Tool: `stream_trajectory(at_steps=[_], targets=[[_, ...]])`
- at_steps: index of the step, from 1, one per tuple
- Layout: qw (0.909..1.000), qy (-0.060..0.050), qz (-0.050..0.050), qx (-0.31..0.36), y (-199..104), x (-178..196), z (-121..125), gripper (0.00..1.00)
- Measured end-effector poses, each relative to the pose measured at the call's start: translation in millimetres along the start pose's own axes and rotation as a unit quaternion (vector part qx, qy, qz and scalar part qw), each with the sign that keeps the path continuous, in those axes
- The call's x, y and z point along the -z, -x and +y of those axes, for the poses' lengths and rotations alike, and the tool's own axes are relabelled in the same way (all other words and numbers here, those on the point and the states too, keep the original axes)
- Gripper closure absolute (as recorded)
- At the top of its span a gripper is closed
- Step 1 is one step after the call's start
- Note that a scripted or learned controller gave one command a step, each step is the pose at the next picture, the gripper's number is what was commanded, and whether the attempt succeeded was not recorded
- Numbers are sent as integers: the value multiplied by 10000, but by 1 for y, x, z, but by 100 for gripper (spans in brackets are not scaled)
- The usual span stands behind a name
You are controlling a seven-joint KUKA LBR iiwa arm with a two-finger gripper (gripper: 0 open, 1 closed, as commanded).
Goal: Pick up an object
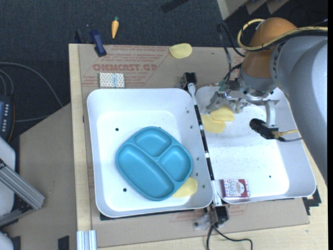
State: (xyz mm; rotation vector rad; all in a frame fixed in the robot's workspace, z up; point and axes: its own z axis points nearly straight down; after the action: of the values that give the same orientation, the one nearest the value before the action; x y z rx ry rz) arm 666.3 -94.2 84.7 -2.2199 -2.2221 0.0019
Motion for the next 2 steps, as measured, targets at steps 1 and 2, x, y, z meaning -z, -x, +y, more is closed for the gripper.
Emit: stream_trajectory(at_steps=[1, 2], targets=[[10000, 32, -8, 5, 0, 12, 2, 100], [10000, 30, -8, 5, 0, 12, 2, 0]])
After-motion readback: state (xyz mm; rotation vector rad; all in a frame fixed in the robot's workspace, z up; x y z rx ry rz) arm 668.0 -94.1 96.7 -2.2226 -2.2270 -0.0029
